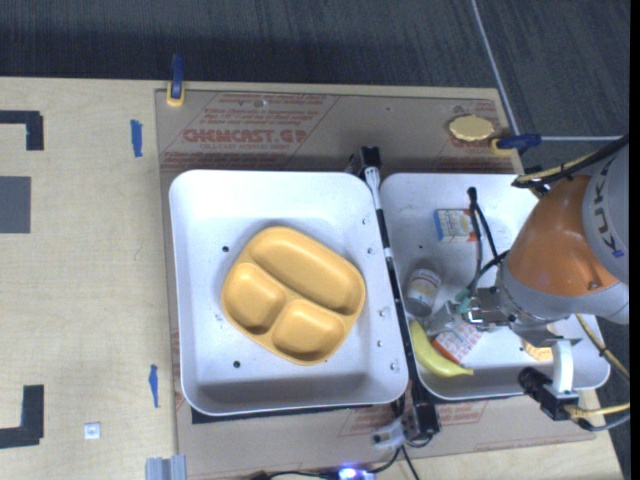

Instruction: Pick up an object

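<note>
A: Start at the jaws. What do they have?

B: I cannot tell. The gripper (470,311) sits low in the right bin (500,193), at centre-right of the frame, and the wrist hides how its jaws stand. Nothing is visibly held.

A: What lies under it?

B: A red-and-white packet (458,344) just below-left of it, a yellow banana (432,359) along the bin's lower-left wall, and a small clear jar (422,288) to the left. A small carton (455,224) lies well above.

A: So how to do it well?

B: My judgement: choose one item, the packet being nearest, centre over it and close squarely, clear of the banana. The yellow tray (292,293) in the left bin (200,268) is well apart.
</note>
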